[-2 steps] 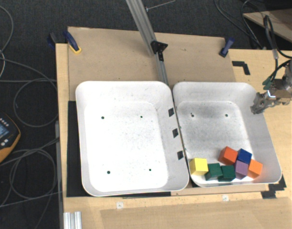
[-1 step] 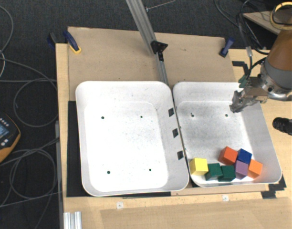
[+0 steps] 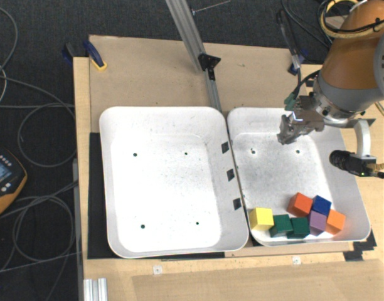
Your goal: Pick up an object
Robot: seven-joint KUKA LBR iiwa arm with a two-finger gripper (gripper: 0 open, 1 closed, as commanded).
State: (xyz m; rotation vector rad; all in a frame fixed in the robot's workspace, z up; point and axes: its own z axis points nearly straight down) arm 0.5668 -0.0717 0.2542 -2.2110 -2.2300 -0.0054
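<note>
Jaws of the grey arm hang over the upper part of the right-hand shallow white plastic bin — their tips are a dark blur from this height, and whether they stand apart or together cannot be told. Nothing shows between them, and they look clear of the bin floor.

Well apart from them, along that bin's near edge, lies a tight cluster of small matte cubes with crisp edges: a yellow cube at the left end, two dark green cubes just beside it, a red-orange cube behind those, then a blue cube, a purple cube and an orange cube at the right end, several of them touching.

Beside it sits the left-hand white bin, speckled with fine dark flecks and marked by four small dark dots. Both bins have rounded corners and rest on a pale wooden tabletop — a slanted grey metal bar crosses above it.
</note>
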